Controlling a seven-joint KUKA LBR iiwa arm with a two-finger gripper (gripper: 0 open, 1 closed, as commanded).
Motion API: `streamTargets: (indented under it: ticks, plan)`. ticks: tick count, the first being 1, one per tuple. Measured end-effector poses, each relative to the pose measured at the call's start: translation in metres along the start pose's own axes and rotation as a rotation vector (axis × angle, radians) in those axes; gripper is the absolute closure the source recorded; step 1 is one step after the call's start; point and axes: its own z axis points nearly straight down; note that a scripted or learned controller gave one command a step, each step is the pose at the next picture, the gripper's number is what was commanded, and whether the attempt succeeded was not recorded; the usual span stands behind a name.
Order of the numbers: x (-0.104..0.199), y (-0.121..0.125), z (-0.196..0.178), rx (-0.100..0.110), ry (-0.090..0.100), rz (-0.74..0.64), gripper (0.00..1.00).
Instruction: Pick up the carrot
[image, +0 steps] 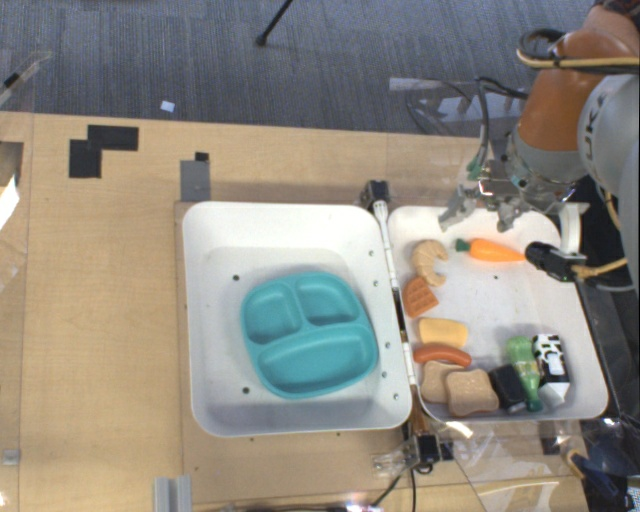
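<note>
i see the gripper (482, 212) hanging over the far edge of the right bin (590, 370), at about one o'clock from the middle of my view. its fingers (452, 212) are spread apart with nothing between them. the carrot (492, 251) lies flat on the bin floor just below the gripper, at its five o'clock, green end toward nine o'clock, orange tip toward three. i cannot tell from this angle whether the fingertips touch it; they look apart from it.

at nine o'clock from the carrot sits a croissant (431, 259), and at six o'clock from that a small waffle (421, 297), a yellow block (443, 332), a sausage (441, 354) and a bread piece (470, 392) in a loose column. at the bin's five o'clock corner i see a green item (520, 353) beside a black-and-white carton (551, 367).

the left bin (215, 400) holds a teal divided plate (308, 335), near its middle, well apart from the arm (560, 105).
</note>
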Motion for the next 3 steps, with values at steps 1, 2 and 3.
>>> streamTargets:
  ticks: [1, 2, 3]
  plan:
    - [-0.058, -0.002, 0.066, 0.005, -0.002, -0.114, 0.0]
    - [-0.1, 0.008, 0.105, 0.005, 0.014, -0.205, 0.0]
    - [-0.095, 0.009, 0.097, 0.006, 0.014, -0.216, 1.0]
